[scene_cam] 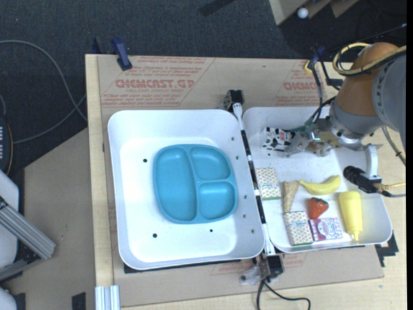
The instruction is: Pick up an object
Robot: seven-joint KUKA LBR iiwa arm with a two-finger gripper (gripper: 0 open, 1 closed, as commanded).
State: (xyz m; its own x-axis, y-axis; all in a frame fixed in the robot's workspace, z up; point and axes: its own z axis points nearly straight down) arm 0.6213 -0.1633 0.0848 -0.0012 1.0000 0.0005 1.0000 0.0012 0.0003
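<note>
Camera view: gripper [302,141] low at the right bin's [381,228] far end by a black-and-white toy [276,138], finger state unreadable, reach step, nothing visibly held; next needs a closing on the toy, then a lift.

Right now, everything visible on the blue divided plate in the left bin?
The blue divided plate lies flat near the middle of the left bin, resting on its white floor. It looks like smooth matte plastic, rounded in outline, with raised ridges splitting it into three compartments: one long one on the left, two smaller on the right. Nothing sits in it or touches it.
</note>
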